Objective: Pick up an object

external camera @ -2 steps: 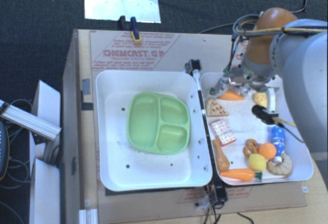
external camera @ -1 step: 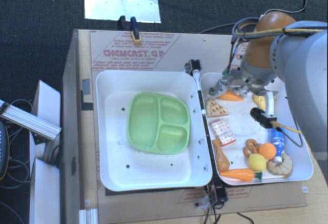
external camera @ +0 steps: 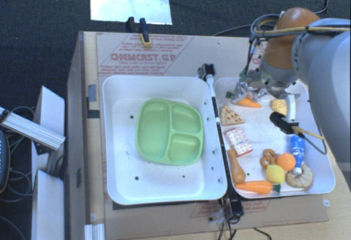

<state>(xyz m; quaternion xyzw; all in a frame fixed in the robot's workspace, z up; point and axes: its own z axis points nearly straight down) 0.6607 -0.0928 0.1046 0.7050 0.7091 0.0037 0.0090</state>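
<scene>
Carrot (external camera: 249, 103) lies near the right bin's (external camera: 323, 176) far edge, just under my gripper (external camera: 248, 88), whose jaws I cannot tell apart or together, so I'd descend straight, centred across its width.

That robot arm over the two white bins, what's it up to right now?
The grey arm reaches in from the right, with its gripper low at the far end of the right bin, just above a toy carrot. Other toy food lies loose in that bin. The left bin holds a green divided plate. Nothing looks lifted yet.
</scene>
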